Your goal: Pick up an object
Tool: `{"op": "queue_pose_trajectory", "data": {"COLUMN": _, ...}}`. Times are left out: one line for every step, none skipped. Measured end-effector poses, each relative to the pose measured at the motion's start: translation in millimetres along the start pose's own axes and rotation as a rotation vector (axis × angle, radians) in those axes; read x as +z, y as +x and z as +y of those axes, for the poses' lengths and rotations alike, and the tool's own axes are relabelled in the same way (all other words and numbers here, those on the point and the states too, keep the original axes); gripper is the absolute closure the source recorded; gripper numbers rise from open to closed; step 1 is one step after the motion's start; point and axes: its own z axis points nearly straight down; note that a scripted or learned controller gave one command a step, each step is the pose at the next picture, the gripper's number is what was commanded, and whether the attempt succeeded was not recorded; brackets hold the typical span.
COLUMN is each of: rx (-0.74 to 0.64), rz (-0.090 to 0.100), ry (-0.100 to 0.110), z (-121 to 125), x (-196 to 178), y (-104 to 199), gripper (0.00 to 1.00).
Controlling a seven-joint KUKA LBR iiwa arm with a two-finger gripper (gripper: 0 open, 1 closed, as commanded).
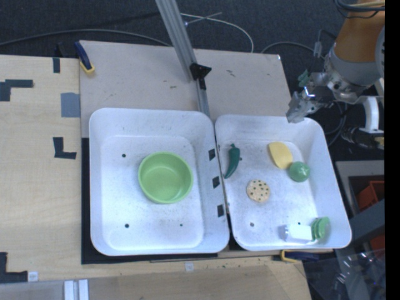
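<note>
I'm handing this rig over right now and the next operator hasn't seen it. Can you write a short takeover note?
Gripper: above the right bin's far right corner, nothing visible between its fingers; I cannot tell if it is open or shut.
Right bin holds: green pepper by the left wall, yellow piece, green ball, cookie, and a white-and-green item near the front right corner.
Left bin: green bowl, upright, near the middle.
Done: nothing picked up yet.
Left: descend on one object, grasp it, lift it.
</note>
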Motion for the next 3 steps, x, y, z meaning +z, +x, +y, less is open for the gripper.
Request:
{"op": "queue_pose_trajectory", "data": {"rx": -0.002, "rz": 0.001, "ry": 0.001, "z": -2, "x": 10, "y": 64, "gripper": 1.00}}
{"op": "queue_pose_trajectory", "data": {"rx": -0.002, "rz": 0.000, "ry": 0.001, "z": 2, "x": 11, "y": 116, "gripper": 1.00}}
{"op": "queue_pose_trajectory", "data": {"rx": -0.002, "rz": 0.001, "ry": 0.001, "z": -6, "x": 13, "y": 168, "gripper": 1.00}}
